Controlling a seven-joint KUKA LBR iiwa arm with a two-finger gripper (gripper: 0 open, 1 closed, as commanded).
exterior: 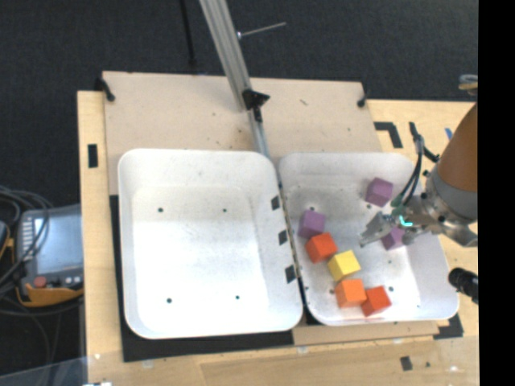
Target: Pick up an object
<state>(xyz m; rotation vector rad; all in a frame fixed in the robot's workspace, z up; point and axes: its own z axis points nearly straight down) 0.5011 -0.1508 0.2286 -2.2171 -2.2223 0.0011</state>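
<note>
Low inside the right bin, gripper right of the yellow cube, finger spread impossible to tell, a purple cube close against it, orange cubes around that yellow one

Two shallow white plastic bins, matt and faintly speckled, on a pale, matt wooden bench board. Dark rough carpet at upper left. Ribbed, satin-sheened silver metal rail at top centre. Small matt-faced coloured cubes.
</note>
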